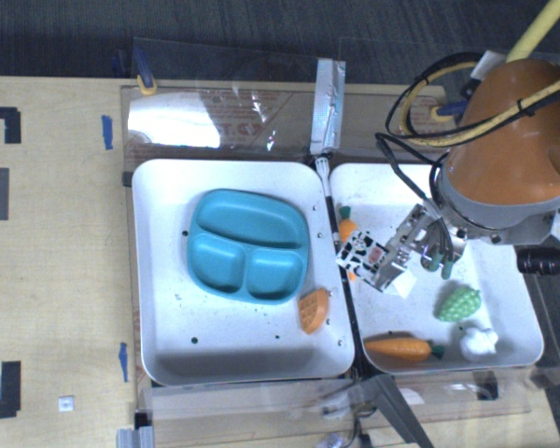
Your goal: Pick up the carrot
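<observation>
The claw [385, 267] hangs low over the right bin [518, 339], near the wall it shares with the left bin [154, 250]. Whether it is spread or pressed together I cannot tell; the tip is a tangle of metal and a speckled tag. Nothing is visibly pinched in it.

The carrot [399, 348] lies on its side below the claw, toward the front rim of the same bin, its green stub pointing right. Claw and carrot are apart, so this looks like the approach step, with the pick not yet made. The next move would call for shifting the claw toward the front rim, lining it across the carrot's narrow width, then lowering.

To the claw's right sit a green knobbly piece [458, 303] and a small white lump [479, 342], near the carrot's stub end. Left of the claw, past the wall, an orange wedge [313, 310] rests beside a blue divided tray [247, 245].

The bins sit on a pale wooden bench [51, 250], with dark floor beyond.
</observation>
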Available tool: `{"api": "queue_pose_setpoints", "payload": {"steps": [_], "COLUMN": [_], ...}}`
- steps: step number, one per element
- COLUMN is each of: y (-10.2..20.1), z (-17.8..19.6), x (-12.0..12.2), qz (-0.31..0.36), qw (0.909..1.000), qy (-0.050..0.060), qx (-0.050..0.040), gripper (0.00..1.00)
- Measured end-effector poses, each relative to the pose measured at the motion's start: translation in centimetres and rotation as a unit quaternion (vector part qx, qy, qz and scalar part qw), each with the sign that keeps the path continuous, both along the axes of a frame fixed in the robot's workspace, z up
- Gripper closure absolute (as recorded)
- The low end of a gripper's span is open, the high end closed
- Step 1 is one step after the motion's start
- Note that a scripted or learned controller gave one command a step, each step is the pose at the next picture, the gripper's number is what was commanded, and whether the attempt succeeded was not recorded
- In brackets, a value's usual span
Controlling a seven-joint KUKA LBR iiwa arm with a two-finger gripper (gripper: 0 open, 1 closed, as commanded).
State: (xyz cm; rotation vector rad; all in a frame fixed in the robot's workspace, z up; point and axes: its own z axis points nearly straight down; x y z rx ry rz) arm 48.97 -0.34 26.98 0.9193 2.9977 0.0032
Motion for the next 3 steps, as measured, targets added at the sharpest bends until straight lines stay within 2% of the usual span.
{"api": "queue_pose_setpoints", "payload": {"steps": [1, 2, 3], "y": [1.5, -6.3, -5.1], "z": [-6.4, 6.2, -1.5], "x": [7.3, 12.0, 12.8], "qz": [0.099, 0.084, 0.213], "qw": [0.9951, 0.9964, 0.9769], "qy": [0.002, -0.003, 0.002], "qx": [-0.0002, -0.0021, -0.0005], "gripper": [1.0, 1.0, 1.0]}}
